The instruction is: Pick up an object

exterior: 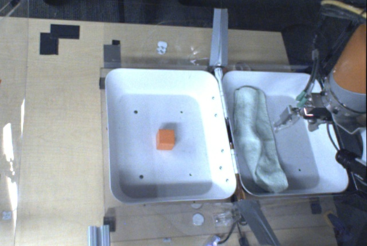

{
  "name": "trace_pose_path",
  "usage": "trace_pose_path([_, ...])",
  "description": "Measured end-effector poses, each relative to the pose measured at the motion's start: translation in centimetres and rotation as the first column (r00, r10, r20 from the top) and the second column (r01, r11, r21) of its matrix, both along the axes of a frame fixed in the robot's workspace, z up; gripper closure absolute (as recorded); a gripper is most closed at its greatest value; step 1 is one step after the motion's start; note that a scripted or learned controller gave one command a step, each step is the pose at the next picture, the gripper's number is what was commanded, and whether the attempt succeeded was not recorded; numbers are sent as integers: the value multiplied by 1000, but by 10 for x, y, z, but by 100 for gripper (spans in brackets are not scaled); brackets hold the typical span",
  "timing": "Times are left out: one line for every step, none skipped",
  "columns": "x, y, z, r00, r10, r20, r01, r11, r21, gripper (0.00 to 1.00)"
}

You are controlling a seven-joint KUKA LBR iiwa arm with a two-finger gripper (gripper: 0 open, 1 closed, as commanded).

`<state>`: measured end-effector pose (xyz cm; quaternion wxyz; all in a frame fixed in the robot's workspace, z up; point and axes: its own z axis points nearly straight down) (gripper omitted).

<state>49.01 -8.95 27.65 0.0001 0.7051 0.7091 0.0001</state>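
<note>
A small orange cube lies near the middle of the left bin. A long grey-green cloth is stretched along the left side of the right bin. My gripper hangs over the right bin's upper middle, just right of the cloth and apart from it. It carries nothing that I can see. The arm's orange band is at the right edge.
A metal post stands behind the seam between the two bins. Cables hang off the wrist over the right bin's right rim. The wooden bench spreads out to the left.
</note>
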Motion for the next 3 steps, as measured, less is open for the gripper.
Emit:
trace_pose_path([55,4,-163,999,-50,-1,50,999,1,0])
trace_pose_path([57,5,-153,999,-48,1,48,999,2,100])
trace_pose_path([67,35,-93,962,-272,0,272,962,1,100])
